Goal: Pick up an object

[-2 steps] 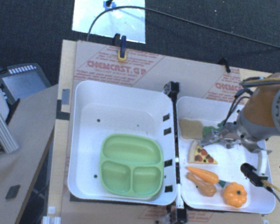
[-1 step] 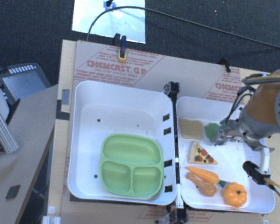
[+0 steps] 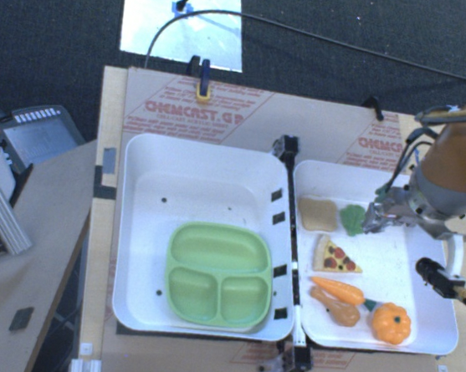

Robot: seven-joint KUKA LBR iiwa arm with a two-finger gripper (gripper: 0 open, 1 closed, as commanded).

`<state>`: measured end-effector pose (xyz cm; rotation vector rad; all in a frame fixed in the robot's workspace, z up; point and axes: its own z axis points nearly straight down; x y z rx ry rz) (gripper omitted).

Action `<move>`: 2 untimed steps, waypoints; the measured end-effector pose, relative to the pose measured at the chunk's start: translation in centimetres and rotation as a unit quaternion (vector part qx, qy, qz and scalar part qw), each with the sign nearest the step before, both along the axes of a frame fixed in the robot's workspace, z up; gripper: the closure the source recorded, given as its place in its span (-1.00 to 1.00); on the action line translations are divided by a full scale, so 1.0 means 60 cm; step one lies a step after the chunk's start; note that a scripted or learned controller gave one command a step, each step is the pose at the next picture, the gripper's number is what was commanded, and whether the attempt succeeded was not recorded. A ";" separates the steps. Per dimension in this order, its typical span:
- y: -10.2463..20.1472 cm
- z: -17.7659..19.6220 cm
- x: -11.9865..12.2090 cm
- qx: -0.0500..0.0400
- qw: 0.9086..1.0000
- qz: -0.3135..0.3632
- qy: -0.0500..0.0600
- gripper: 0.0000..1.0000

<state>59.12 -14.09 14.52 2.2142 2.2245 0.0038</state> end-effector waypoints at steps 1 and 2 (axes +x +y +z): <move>-0.001 0.096 -0.014 0.000 1.000 0.000 -0.001 1.00; -0.001 0.108 -0.012 0.000 1.000 0.000 0.000 1.00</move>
